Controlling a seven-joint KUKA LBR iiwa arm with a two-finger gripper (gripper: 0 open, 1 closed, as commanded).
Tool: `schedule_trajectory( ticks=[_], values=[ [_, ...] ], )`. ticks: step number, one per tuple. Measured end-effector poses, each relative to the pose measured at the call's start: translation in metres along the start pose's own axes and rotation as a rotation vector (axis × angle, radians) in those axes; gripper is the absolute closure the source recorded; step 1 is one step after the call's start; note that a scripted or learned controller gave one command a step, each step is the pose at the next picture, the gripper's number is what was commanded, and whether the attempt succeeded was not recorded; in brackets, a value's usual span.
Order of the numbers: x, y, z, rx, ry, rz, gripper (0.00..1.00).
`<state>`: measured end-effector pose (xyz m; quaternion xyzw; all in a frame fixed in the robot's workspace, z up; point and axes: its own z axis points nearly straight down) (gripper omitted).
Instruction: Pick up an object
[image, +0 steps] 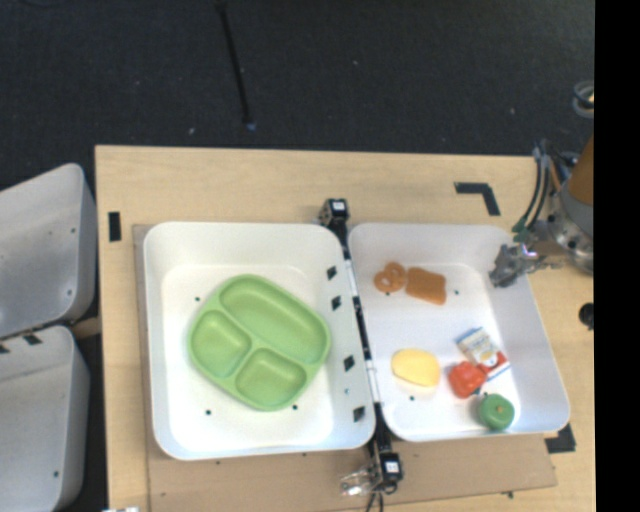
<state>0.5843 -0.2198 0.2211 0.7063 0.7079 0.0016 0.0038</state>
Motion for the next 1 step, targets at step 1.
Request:
schedule_trajectory(
  ticks=[1],
  values=[
    [0.0533, 0.0070, 0.0069, 0.008, 0.004, -0.004, 1.00]
  ],
)
